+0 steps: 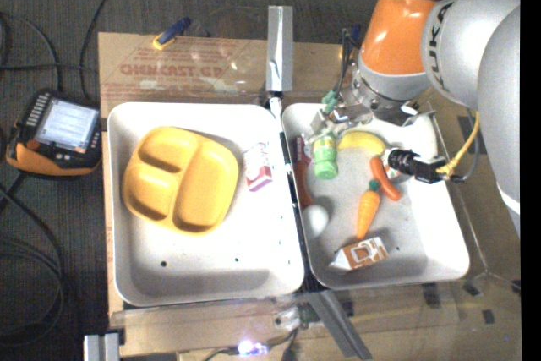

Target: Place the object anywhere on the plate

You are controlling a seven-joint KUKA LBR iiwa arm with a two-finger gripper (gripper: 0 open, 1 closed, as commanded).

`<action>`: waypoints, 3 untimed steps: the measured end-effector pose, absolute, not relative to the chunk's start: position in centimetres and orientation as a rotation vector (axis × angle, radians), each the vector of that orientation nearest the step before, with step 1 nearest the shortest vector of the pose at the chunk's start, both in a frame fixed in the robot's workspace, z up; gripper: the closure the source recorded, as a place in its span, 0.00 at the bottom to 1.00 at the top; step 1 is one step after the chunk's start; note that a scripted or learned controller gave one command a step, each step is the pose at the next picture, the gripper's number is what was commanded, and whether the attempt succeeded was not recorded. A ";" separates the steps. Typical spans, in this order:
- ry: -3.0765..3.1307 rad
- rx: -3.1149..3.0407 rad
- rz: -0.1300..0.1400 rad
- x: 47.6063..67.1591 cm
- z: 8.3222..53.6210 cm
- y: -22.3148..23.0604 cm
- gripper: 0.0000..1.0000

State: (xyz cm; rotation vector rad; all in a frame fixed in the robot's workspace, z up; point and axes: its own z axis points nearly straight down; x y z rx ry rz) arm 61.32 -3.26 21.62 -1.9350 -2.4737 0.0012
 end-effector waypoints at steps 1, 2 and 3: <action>-2.346 -2.084 0.004 60.8 18.5 3.3 1.00; -2.557 -1.824 0.006 64.1 18.3 9.6 1.00; -2.558 -1.825 0.006 64.1 18.3 9.6 0.00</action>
